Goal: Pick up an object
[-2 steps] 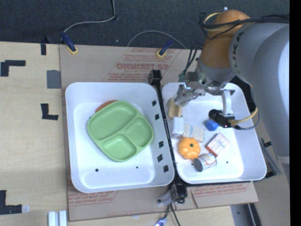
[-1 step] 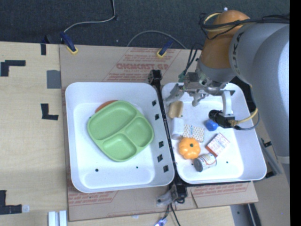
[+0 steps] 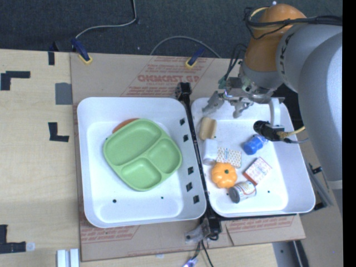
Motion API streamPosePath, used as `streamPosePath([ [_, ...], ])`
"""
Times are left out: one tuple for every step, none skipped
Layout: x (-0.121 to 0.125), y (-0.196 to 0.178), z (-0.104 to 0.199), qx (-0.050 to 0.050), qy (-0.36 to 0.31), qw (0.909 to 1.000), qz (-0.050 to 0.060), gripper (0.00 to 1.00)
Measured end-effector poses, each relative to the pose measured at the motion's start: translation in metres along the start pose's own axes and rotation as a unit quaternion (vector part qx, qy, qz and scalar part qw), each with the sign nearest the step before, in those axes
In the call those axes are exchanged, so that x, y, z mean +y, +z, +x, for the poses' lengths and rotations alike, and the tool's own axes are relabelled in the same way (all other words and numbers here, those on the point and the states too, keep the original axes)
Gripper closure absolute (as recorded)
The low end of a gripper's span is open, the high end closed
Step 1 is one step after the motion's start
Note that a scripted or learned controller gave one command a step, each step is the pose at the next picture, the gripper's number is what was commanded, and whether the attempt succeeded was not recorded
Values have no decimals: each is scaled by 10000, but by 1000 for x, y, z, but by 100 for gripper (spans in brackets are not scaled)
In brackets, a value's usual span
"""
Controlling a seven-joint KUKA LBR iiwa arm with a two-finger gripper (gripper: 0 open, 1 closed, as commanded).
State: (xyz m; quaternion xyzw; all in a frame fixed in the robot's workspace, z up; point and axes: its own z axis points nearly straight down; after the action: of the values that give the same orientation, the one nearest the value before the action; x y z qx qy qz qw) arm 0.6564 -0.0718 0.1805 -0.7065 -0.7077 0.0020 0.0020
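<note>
Above the right white bin's [image 3: 295,202] far edge, the pincer [image 3: 227,102] hangs open and empty; the nearest object, a tan cork-like cylinder [image 3: 207,128], lies just below, so a straight descent straddling it looks best.

plate [image 3: 142,154] in left bin [image 3: 89,115]
</note>
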Motion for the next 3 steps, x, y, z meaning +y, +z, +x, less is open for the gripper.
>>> streamPosePath([
  [13, 97, -24, -1, 1, 10000, -19, 0],
  [13, 97, -24, -6, -2, 10000, -21, 0],
  [13, 97, -23, -12, 1, 10000, -22, 0],
])
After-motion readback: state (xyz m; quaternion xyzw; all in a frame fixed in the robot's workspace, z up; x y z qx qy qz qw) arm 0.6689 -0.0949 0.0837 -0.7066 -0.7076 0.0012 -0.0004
